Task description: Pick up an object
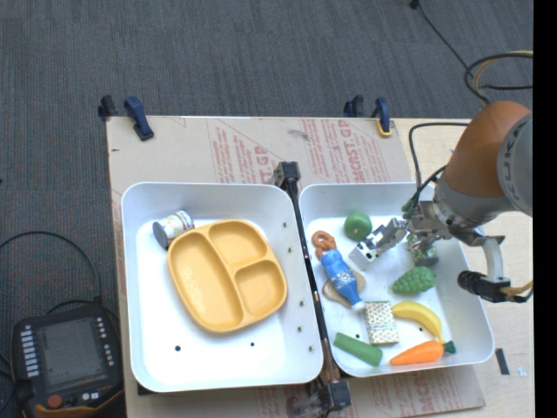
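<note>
Camera view: end effector (pixel 424 233) low in the right bin (pixel 474 320), nothing seen pinched.
A grey-white block (pixel 376 239) lies just left of it, long axis slanted up-right toward it; a green bumpy fruit (pixel 414 280) sits just below. Whether the grasping part is spread or pressed together cannot be told. The counter (pixel 218 146) is cardboard-topped; grey carpet lies around. A yellow plate (pixel 228 273) is held in the left bin (pixel 144 338).
</note>
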`<state>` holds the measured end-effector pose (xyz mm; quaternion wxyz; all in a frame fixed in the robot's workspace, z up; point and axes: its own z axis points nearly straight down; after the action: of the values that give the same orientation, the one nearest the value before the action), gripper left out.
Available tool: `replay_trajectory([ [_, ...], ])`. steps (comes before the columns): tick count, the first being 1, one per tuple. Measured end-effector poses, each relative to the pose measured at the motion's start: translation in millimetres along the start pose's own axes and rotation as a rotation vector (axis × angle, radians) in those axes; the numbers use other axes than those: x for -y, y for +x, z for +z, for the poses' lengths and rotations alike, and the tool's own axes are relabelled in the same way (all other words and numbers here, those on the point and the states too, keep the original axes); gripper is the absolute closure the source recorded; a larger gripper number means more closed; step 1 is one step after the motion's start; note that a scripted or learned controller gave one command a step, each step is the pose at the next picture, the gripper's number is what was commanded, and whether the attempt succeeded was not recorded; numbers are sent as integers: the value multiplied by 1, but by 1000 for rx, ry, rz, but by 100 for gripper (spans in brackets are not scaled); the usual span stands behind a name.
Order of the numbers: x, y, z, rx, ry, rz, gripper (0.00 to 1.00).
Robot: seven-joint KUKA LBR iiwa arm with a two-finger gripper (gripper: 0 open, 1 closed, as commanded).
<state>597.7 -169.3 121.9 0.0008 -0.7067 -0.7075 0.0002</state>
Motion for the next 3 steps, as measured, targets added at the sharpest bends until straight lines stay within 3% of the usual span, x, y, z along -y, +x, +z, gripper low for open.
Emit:
replay_trajectory([
  [1,-42,46,18,1,-25,-1,0],
  [2,-42,43,7,7,-22,-3,100],
  [3,-41,42,7,8,-21,-3,0],
])
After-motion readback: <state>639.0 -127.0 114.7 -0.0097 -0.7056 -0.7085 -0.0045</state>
